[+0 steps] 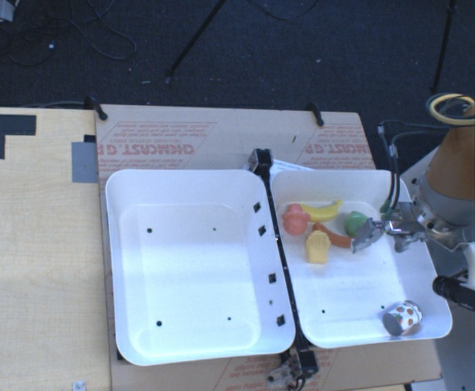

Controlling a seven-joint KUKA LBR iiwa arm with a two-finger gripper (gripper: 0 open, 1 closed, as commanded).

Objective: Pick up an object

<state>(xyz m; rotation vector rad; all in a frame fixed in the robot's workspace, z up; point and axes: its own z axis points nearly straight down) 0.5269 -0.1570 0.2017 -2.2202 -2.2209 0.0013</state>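
- You are looking down at a slant on a counter (33, 243) of pale wood, with a sheet of brown cardboard (180, 141) laid under two shallow white plastic bins set side by side.
- The left white bin (131, 210) shows only its bare floor and small dark dots.
- The right white bin (351, 300) holds a cluster of toy foods near its far wall: a round pink-red fruit (294, 218), a curved yellow banana (325, 210) just behind it, a yellow pepper-shaped piece (318, 248) in front, a slim orange-red carrot-like piece (333, 236) and a round green fruit (355, 221).
- A small grey and white ball with red spots (402, 317) lies well apart from the cluster, in the near right corner of the same bin.
- The grey arm with its orange band (453, 165) reaches in from your right, over the right bin's far right side.
- The gripper (366, 236) sits low, just beside the green fruit and touching or nearly touching the end of the carrot-like piece.
- You cannot tell from this view how the gripper is set, nor whether it has hold of anything.
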